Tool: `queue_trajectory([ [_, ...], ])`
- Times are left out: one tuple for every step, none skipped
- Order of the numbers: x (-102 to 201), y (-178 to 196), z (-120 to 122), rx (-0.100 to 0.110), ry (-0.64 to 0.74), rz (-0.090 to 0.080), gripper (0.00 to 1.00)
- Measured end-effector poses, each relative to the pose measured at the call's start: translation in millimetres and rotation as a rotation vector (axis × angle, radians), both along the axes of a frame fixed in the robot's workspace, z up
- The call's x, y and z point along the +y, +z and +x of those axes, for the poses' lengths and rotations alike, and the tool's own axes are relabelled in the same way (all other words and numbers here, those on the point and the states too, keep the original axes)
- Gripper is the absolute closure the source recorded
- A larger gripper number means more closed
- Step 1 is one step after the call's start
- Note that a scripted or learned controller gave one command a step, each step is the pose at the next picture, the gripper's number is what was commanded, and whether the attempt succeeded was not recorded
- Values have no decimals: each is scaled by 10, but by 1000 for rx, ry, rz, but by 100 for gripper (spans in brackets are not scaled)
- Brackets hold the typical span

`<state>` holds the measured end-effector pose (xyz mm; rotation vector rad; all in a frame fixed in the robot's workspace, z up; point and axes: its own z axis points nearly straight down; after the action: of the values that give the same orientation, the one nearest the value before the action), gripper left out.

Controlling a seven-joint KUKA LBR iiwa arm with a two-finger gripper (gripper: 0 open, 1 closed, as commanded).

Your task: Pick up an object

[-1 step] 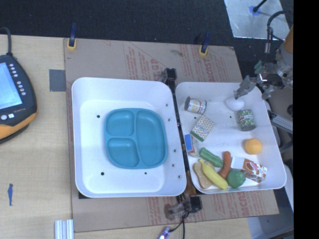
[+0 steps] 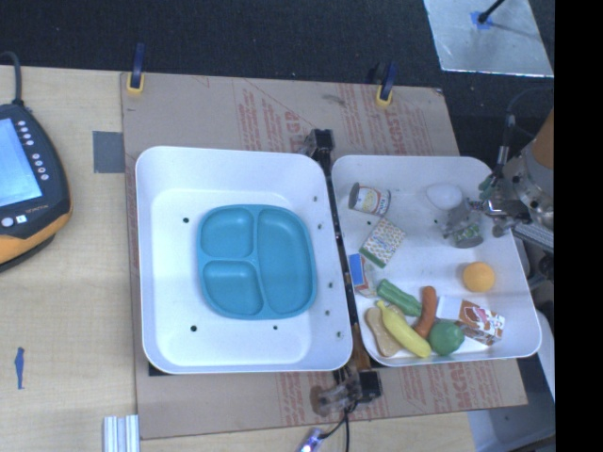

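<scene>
My gripper (image 2: 464, 227) reaches in from the right and hangs low over the upper right part of the right bin (image 2: 415, 169). It is just right of a clear round lid-like piece (image 2: 442, 195) and above an orange (image 2: 479, 277). A small can (image 2: 369, 199) lies on its side at the bin's upper left. Below it are a checkered packet (image 2: 382, 242) and a blue item (image 2: 357, 270). Along the front lie a green cucumber (image 2: 399, 298), a banana (image 2: 405, 331), a carrot (image 2: 427, 311), a green pepper (image 2: 446, 337) and a small carton (image 2: 481, 321).
The left bin (image 2: 165, 252) holds a blue sectioned plate (image 2: 255, 260). An orange-edged handheld pendant (image 2: 26, 185) lies at the bench's left edge. Clamps (image 2: 384, 83) hold the cardboard sheet at the back. A slice of bread (image 2: 378, 327) lies under the banana.
</scene>
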<state>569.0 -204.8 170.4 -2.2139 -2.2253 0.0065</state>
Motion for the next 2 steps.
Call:
queue_trajectory([
  [-62, -797, 284, 2, 2, 1, 0],
  [-76, 556, -574, -4, -2, 0, 0],
])
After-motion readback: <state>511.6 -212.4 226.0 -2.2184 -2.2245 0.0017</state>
